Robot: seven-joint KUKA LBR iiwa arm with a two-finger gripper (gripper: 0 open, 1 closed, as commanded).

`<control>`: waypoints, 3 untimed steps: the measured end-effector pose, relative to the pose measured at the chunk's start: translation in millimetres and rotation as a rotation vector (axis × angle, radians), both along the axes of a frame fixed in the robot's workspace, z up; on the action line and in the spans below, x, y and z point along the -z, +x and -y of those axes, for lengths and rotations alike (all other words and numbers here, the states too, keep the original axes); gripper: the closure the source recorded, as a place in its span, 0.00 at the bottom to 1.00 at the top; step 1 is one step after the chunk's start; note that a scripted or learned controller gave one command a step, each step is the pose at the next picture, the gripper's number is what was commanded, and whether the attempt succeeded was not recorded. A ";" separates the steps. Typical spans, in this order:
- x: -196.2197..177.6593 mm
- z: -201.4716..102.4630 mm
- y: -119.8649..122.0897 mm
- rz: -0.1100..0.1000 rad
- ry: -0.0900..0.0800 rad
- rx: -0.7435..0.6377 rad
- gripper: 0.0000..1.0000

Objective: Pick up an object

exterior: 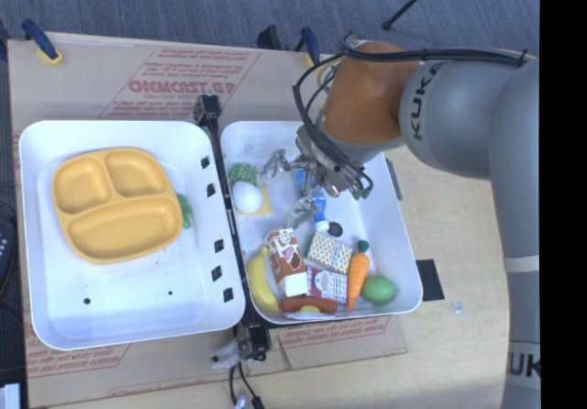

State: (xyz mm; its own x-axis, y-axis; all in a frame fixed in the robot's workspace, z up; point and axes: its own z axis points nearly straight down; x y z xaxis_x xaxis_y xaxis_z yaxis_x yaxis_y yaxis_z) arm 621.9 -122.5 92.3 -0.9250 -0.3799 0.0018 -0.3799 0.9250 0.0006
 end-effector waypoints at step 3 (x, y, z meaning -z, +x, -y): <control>-100.3 -62.6 -63.8 0.002 0.001 -0.384 1.00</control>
